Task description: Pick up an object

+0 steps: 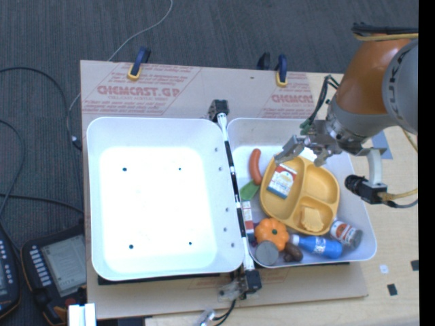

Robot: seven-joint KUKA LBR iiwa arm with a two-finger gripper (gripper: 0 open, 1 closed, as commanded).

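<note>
From the overhead camera I see my hand (311, 149) hanging over the far edge of the right bin (367, 246), just above the upper rim of the yellow divided plate (314, 194). Its two fingers are spread apart, one pointing left toward the plate's corner and one down at the rim, and nothing sits between them, so I read it as released and carrying nothing.

As I judge it, the pick is not yet done: every candidate object lies in the right bin. The plate takes up most of that bin, tilted, with a small yellow carton with a red-and-white label (281, 183) resting on its left section. Just left of the plate lies a red sausage-shaped toy (255, 164). Along the near side are an orange toy pumpkin (272, 232), a grey round lid (266, 252), a small dark brown piece (293, 252), a blue bottle (319, 246) on its side and a small can with a red label (346, 233). The plate rim is nearest to the fingers, so I would guess that is the target; closing and lifting are left. The left bin (95, 182) holds nothing I could pick.

Writing: the board under the bins, on the surface, reads "CHEMCAST GP" (138, 91) in red, mirrored. The labels on the carton and can are too small to read.
</note>
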